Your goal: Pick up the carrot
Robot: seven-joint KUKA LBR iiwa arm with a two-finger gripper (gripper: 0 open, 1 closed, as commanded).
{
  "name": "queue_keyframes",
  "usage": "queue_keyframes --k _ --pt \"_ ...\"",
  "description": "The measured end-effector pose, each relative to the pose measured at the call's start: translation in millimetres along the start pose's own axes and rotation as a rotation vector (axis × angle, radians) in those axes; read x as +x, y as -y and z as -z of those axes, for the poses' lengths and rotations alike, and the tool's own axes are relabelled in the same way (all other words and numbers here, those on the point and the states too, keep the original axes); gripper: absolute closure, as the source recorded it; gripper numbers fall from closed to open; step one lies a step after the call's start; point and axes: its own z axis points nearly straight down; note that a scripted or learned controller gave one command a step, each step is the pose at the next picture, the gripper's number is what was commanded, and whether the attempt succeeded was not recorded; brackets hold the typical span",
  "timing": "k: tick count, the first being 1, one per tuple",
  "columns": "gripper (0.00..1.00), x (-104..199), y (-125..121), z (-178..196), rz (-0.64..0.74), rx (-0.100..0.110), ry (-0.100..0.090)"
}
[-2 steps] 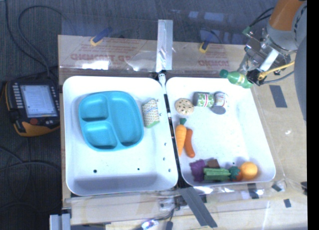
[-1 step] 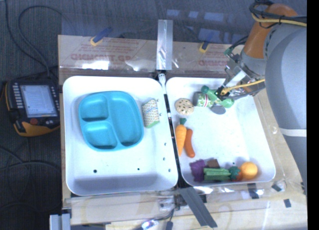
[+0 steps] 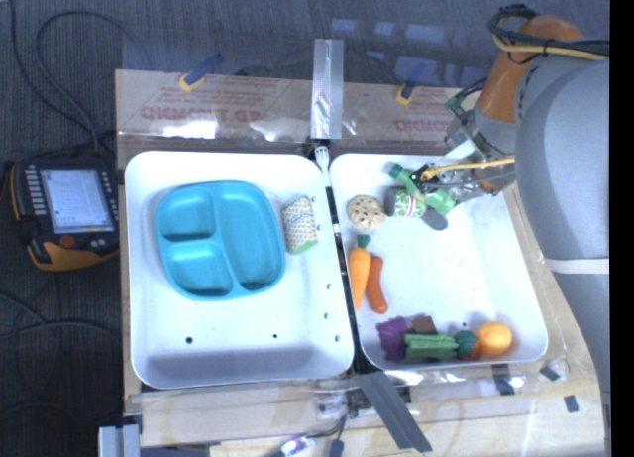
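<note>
The carrot [image 3: 359, 269], orange with a green top, lies along the left wall of the right bin [image 3: 475, 267], about midway down. A thinner orange-red piece [image 3: 377, 288] lies right beside it. My gripper [image 3: 424, 192] hovers over the bin's far part, up and to the right of the carrot and well apart from it. A small green and white object [image 3: 405, 204] sits just under the gripper; whether it is held is unclear.
A round speckled cookie [image 3: 365, 210] lies just beyond the carrot. Purple grapes [image 3: 392, 334], a green item [image 3: 431, 346] and an orange [image 3: 493, 337] crowd the near edge. The left bin [image 3: 168, 346] holds a blue divided plate [image 3: 218, 237] and a small striped block [image 3: 299, 224].
</note>
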Motion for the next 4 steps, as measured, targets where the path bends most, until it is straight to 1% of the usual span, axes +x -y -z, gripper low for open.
queue_keyframes --k 1,2,3,4 --pt "1.00 12.4 69.0 -41.1 -0.104 0.001 0.001" --pt "1.00 -11.9 5.9 77.2 0.059 0.008 0.011" --pt "1.00 10.5 49.6 -40.1 -0.170 0.004 0.008" --pt "1.00 -2.4 -1.8 -42.3 -0.268 0.002 -0.001"
